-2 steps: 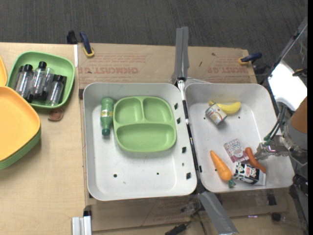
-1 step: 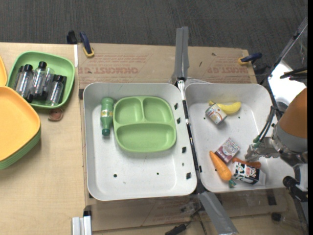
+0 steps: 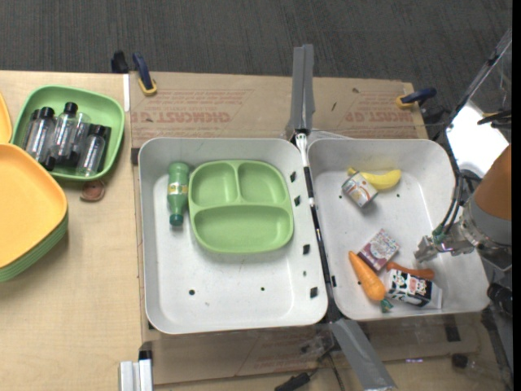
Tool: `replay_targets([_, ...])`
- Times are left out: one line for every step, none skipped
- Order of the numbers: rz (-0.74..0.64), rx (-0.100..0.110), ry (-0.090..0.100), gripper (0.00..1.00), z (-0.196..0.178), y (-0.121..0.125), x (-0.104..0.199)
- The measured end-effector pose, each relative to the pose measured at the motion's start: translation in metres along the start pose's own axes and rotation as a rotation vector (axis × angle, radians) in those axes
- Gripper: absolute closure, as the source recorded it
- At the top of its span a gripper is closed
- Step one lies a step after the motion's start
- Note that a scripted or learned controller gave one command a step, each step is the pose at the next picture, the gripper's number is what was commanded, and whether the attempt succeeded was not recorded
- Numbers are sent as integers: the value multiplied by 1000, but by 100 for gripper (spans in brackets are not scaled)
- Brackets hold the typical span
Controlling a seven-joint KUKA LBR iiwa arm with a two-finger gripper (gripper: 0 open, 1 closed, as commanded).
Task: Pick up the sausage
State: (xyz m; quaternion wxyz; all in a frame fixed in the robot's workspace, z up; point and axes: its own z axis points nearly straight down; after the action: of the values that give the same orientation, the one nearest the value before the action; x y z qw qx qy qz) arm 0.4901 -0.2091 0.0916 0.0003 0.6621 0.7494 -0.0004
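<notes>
Just right of the carrot (image 3: 368,276) in the right bin (image 3: 440,157), the sausage (image 3: 409,270) is approached by the gripper (image 3: 429,248), whose grip cannot be told; a short descent onto it appears needed next.
</notes>
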Motion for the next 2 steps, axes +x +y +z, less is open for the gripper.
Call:
replay_targets([154, 1, 1, 100, 0, 27, 44])
replay_targets([-107, 1, 2, 100, 0, -11, 16])
